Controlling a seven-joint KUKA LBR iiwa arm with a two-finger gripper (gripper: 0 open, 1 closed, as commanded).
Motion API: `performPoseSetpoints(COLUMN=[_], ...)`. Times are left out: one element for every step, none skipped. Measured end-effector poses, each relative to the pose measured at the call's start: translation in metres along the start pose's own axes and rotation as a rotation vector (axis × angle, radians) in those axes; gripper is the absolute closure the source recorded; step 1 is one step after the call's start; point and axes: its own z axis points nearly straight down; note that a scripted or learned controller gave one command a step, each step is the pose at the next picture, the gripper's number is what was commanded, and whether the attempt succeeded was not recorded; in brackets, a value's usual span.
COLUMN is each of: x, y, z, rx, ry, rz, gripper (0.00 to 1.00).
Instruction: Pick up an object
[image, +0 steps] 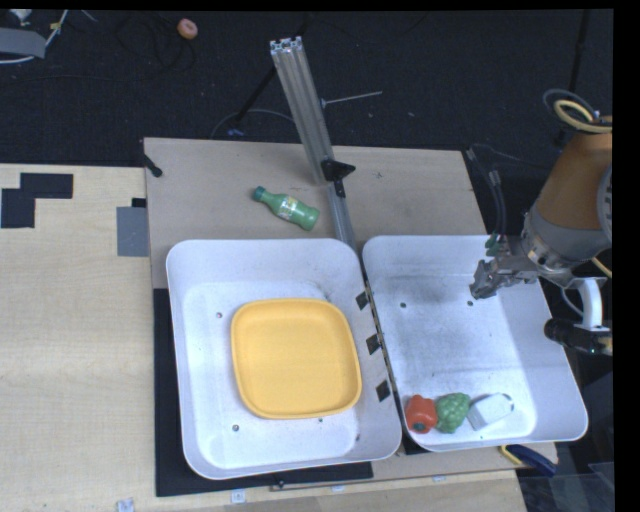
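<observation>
Toys sit well below the gripper (487, 282), down in the near corner of the right bin (560, 395): a red toy (420, 413), a green toy (452, 411) and a white block (490, 410), all touching. Whether the gripper is open or shut, I cannot tell. It hangs over bare bin floor. Because the toys are so squished together, a grab could bump one away or slip off.

Looked down at a slant from above the bench (420, 185), not close, with both white bins (195, 275) inside the frame.
</observation>
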Motion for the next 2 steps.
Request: performPoseSetpoints(x=[0.000, -0.001], y=[0.005, 0.005], z=[-0.043, -0.055], rx=[0.002, 0.005], ry=[0.000, 0.001], rz=[0.000, 0.001], gripper=[1.00, 1.00])
